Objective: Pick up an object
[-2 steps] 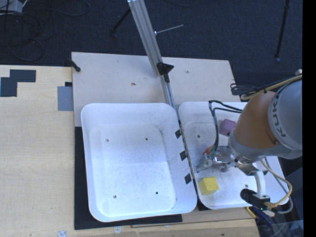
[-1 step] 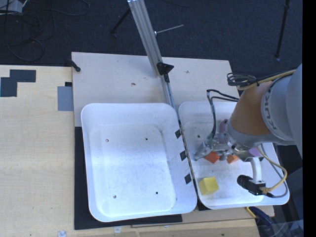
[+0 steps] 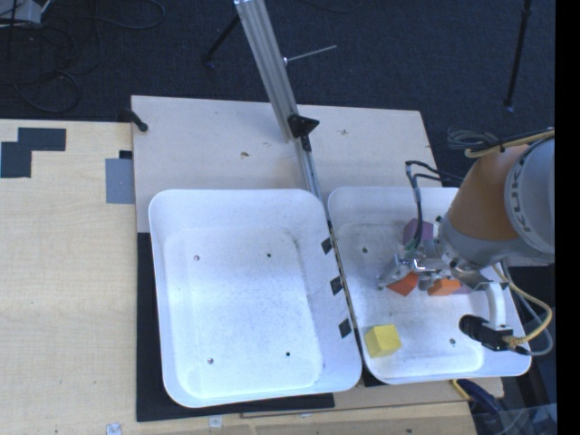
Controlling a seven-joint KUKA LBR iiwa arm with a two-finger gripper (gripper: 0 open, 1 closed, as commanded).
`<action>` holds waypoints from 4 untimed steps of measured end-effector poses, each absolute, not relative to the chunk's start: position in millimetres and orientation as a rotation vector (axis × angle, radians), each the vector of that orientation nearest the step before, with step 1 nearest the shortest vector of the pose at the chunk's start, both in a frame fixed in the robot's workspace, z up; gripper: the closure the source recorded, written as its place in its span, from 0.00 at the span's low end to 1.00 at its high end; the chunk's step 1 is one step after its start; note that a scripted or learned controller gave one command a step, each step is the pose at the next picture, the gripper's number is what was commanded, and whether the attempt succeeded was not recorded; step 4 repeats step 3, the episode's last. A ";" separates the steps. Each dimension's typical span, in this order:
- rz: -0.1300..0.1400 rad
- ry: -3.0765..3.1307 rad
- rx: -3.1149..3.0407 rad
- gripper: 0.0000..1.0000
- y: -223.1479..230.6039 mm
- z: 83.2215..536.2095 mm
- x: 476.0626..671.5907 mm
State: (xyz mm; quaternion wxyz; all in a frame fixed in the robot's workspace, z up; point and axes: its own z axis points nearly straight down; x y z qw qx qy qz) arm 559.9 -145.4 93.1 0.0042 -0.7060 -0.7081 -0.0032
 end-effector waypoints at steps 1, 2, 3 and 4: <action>-0.008 -2.218 -2.212 1.00 -145.0 102.5 559.2; -0.008 -2.230 -2.214 1.00 -61.6 194.6 558.8; 0.000 -2.225 -2.210 1.00 14.0 189.5 561.2; 0.000 -2.225 -2.210 1.00 14.0 189.5 561.2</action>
